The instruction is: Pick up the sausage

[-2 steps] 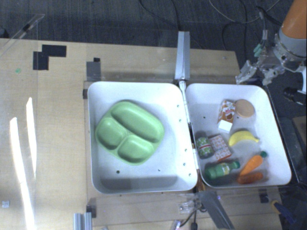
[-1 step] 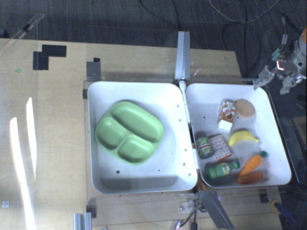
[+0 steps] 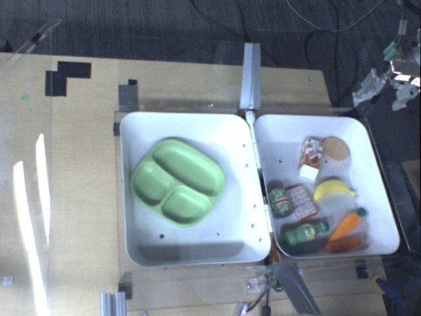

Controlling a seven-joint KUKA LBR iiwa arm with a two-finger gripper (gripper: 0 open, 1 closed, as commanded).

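A: Where is the pincer?

B: Way up in the top right corner. It hangs over the dark floor, past the corner of the right bin. It is blurry and small, so I cannot tell if it is apart or together. Nothing is in it that I can see.

A: And the sausage?

B: It is down in the bottom right corner of the right bin. It is reddish brown and lies flat by the front wall. The pincer is well apart from it.

A: What lies next to it?

B: A carrot with a green top, just above it and tilted. A green bottle lies on its side to the left of the sausage.

A: What else is in that bin?

B: A yellow banana above the carrot. A small carton and a round brown thing near the top. A dark green can and a little red box sit side by side by the left wall.

A: And the left bin?

B: It has a green plate with three parts. Both bins sit on the wooden surface, touching side by side.
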